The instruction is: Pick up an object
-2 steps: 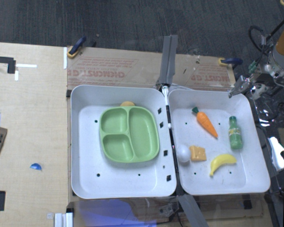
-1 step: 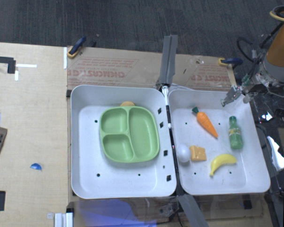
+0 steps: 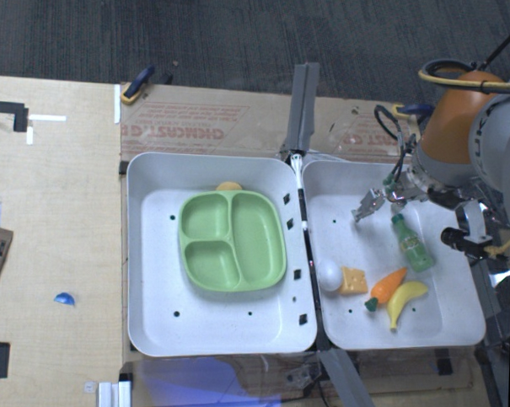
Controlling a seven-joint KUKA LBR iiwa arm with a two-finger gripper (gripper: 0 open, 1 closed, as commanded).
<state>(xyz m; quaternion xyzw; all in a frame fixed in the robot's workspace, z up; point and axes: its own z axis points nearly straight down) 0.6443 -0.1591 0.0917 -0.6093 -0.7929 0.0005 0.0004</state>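
Note:
My gripper (image 3: 366, 205) hangs over the back of the right bin (image 3: 452, 333), open, with nothing between its fingers. Just to its right lies a green bottle (image 3: 412, 244), apart from the fingers. Nearer the front of that bin lie an orange carrot (image 3: 389, 285), a yellow banana (image 3: 404, 301), a yellow-orange wedge (image 3: 354, 280) and a white ball (image 3: 329, 274) by the left wall.
The left bin (image 3: 149, 320) holds a green divided plate (image 3: 233, 240), with a small yellow thing (image 3: 229, 186) peeking out behind it. A grey post (image 3: 302, 108) rises behind the divider between the bins. The arm's orange band (image 3: 455, 123) looms at the back right.

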